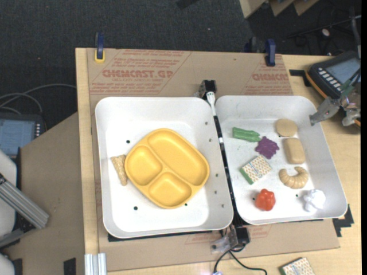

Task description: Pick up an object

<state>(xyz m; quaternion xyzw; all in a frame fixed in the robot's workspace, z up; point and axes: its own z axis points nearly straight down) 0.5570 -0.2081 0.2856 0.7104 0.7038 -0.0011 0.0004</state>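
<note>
The right bin [338,176] holds several small items: a green pod [246,134], purple grapes [266,147], a round tan bun [286,128], a tan bread block [295,150], a croissant [295,177], a checkered green-edged block [256,169], a red pepper [264,199] and a white crumpled lump [313,199]. My gripper [337,114] sits at the far right edge of the view, over the right bin's upper right corner, apart from all of these items. Nothing shows between its parts.
The left bin [109,125] carries a yellow three-compartment plate [166,168] with a tan cracker piece [119,169] at the plate's left edge. A black divider clip [207,88] sits between the bins at the back. A handheld pendant [335,73] lies at the far right.
</note>
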